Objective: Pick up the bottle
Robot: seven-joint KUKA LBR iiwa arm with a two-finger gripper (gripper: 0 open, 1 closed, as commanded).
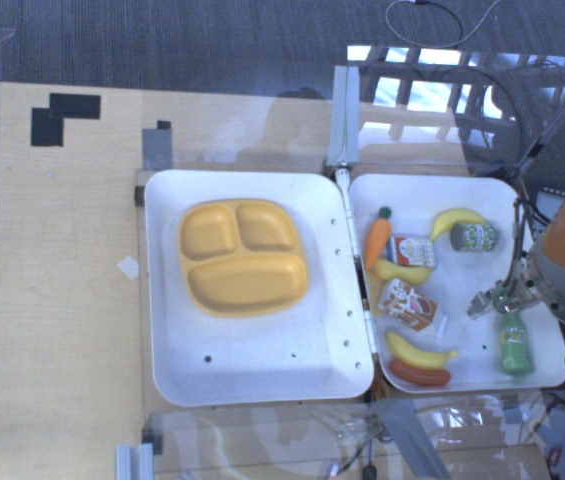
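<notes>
Although the tool (495, 301) hangs just above the cap end of the green plastic bottle (513, 345), which lies flat in the right white bin (462, 190) near its far wall, whether it is open or closed cannot be determined. Risk: a descent off the narrow neck may roll the bottle aside.

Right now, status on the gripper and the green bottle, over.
Two-finger gripper low in the right white bin, finger state unreadable. Green plastic bottle lying near the bin's right wall, just below the gripper, not gripped. Nothing on top of it.
</notes>
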